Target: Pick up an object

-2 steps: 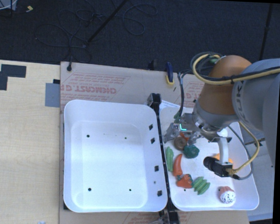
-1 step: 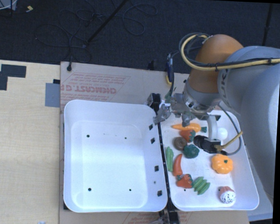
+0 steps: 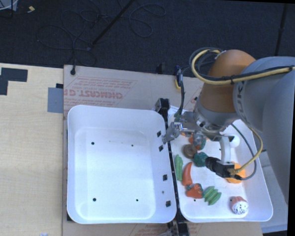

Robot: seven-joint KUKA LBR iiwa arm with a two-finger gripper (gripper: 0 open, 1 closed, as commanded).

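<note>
Gripper [image 3: 200, 142] low over right bin [image 3: 261, 209], near its left wall, above brown object [image 3: 189, 151]. Finger state: cannot tell.

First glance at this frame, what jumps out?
The grey arm with its orange band dominates the right, reaching down over the right bin. Under it lies a cluster of small toys: a teal piece, a red-orange piece, green pods and a red-and-white ball. The left bin sits alongside.
</note>
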